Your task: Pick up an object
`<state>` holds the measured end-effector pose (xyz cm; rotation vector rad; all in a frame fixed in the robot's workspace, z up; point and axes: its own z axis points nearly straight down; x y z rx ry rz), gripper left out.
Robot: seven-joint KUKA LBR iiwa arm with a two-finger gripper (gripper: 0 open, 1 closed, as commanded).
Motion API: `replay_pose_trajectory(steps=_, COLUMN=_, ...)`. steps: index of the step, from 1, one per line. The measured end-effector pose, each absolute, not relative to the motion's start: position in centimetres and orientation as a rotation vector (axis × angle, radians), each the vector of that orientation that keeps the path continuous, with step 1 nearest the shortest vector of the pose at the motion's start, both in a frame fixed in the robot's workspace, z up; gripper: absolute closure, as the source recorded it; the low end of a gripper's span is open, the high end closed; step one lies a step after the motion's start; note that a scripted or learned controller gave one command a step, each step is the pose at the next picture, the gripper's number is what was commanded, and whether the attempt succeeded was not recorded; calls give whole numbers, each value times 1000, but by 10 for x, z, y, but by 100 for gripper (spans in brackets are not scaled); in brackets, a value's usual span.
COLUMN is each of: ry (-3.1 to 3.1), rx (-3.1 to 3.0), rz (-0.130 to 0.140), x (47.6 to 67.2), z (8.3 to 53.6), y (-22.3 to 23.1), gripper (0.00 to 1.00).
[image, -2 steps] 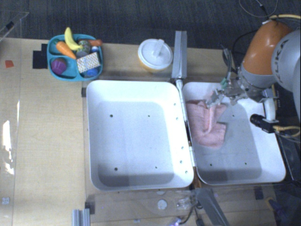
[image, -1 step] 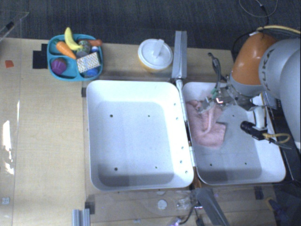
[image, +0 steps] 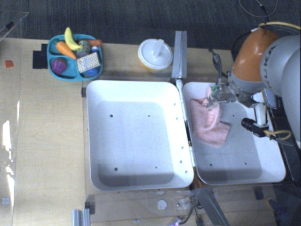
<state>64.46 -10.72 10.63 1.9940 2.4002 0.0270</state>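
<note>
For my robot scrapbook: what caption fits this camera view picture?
Robot arm's tool at a pink cloth in the right white bin.

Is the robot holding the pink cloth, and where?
Cannot tell. The tool sits at the upper edge of the pink cloth in the right bin, but any grip is unclear.

Left bin [image: 134, 95] open – pink cloth [image: 209, 124] crowds right bin [image: 263, 171]

Even bright light, soft shadows, slight blur.
</note>
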Motion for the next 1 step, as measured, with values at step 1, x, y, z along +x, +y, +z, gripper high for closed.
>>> replay_pose_trajectory(steps=1, ry=2669, rx=1639, rz=9, x=671, z=188, y=-61, gripper=100)
